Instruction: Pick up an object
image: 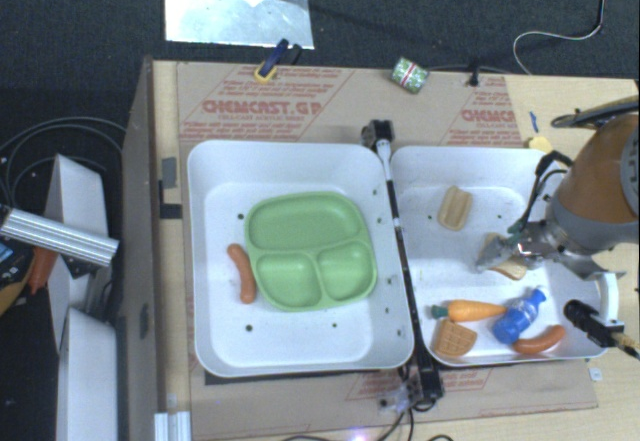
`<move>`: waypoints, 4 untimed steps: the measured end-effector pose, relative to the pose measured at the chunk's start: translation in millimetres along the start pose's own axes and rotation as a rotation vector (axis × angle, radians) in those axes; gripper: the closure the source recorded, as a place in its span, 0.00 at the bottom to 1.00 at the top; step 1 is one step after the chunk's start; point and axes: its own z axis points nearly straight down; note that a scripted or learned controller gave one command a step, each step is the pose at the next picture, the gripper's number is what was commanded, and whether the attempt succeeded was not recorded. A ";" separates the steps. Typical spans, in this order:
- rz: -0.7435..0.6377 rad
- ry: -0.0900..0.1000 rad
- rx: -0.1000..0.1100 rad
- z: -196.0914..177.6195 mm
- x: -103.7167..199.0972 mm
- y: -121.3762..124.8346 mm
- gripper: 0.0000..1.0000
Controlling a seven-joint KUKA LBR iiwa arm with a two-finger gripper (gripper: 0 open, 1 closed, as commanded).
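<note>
The arm [600, 184] is cut off by the right edge, so most of it is out of sight. The gripper [497, 254] is low in the right bin [480, 164] and covers part of a tan piece [512, 270]. Its tips are too blurred to read.

The arm [600, 179] enters from the right of the scene, its orange band uppermost and the grey wrist section below it. The wrist is angled down and to the left. The gripper [497, 254] sits low at the arm's left end, fingers pointing left.
</note>
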 end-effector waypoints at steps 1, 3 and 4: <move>-0.002 -0.001 -0.002 -10.6 -0.4 0.7 1.00; 0.000 -0.002 -0.003 -109.6 -23.8 54.0 0.00; -0.001 0.001 0.002 -48.5 7.6 61.6 0.00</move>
